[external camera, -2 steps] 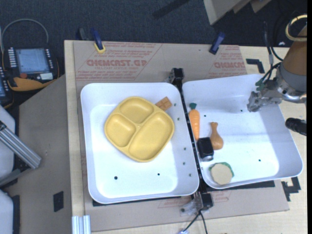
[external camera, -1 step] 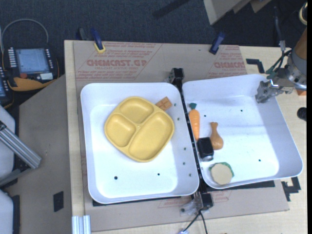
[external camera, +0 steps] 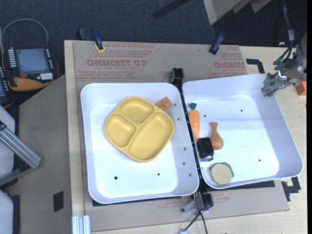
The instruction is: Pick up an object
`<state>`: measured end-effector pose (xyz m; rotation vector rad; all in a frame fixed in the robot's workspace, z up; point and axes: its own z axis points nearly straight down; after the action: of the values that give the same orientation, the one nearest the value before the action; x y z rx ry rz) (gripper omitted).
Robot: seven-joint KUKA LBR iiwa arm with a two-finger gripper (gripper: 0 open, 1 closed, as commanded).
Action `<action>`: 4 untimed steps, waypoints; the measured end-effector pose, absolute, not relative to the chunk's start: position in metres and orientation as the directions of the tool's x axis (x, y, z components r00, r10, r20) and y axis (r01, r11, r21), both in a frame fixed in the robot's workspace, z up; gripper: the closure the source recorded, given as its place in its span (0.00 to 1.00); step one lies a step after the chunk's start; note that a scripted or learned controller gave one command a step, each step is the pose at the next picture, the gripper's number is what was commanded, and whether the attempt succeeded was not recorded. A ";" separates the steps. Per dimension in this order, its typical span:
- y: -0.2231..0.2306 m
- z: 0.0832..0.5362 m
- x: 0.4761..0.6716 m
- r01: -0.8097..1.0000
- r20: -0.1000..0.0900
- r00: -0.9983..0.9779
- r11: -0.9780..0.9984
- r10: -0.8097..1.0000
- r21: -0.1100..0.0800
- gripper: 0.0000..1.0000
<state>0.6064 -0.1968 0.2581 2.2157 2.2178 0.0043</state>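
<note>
The gripper point(external camera: 271, 85) hangs at the view's right edge, pointing down-left.

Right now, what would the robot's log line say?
claw: above right bin's far corner | holding: nothing seen | carrot, drumstick: untouched

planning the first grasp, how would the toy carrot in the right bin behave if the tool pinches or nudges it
The carrot looks like smooth, rigid plastic, so it probably would not flex and may slip. Its round, tapering body seems apt to roll or swivel if nudged. It lies right beside the right bin's left wall, which likely leaves little room for a finger.
</note>
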 end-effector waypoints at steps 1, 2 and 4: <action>-0.139 0.255 0.598 1.000 0.003 -0.006 0.006 1.000 -0.001 1.00; -0.080 0.257 0.595 1.000 0.003 -0.007 0.007 1.000 -0.001 1.00; 0.026 0.229 0.611 1.000 0.002 -0.006 0.006 1.000 -0.004 1.00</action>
<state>0.6105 0.0265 0.2286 2.2180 2.2309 -0.0019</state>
